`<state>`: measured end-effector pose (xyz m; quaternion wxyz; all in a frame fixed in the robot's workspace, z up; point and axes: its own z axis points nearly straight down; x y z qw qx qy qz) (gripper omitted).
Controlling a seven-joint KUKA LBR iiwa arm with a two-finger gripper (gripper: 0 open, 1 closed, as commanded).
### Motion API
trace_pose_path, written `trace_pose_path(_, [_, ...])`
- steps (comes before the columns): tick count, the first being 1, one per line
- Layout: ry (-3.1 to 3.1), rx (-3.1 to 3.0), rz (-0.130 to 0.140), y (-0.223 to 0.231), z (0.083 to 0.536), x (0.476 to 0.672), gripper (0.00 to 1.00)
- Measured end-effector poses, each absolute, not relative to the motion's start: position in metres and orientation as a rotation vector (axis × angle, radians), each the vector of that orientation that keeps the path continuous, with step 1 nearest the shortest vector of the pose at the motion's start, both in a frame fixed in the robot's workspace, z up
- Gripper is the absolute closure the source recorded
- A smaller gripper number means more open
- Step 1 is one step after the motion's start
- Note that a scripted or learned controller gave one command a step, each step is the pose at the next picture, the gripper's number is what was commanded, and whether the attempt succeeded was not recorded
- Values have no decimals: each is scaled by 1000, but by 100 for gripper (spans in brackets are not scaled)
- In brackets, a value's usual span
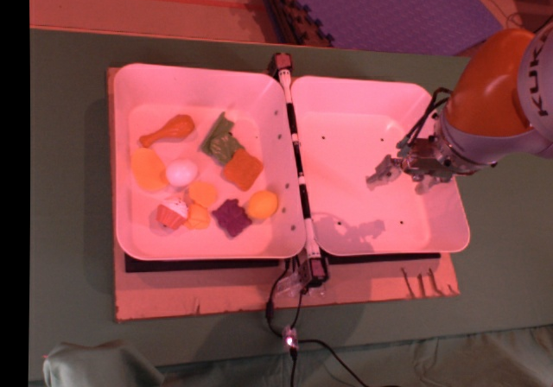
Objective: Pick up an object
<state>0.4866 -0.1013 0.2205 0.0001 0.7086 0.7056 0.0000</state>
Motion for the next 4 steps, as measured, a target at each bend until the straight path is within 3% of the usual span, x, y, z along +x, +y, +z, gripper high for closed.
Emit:
trace_pose_path(2, [2221, 2230, -5, -95, 127, 477, 0])
trace_pose_path(3, [2208, 2220, 12, -97, 97, 482, 0])
trace_pose_path(4, [2192, 2214, 23, -99, 111, 486, 100])
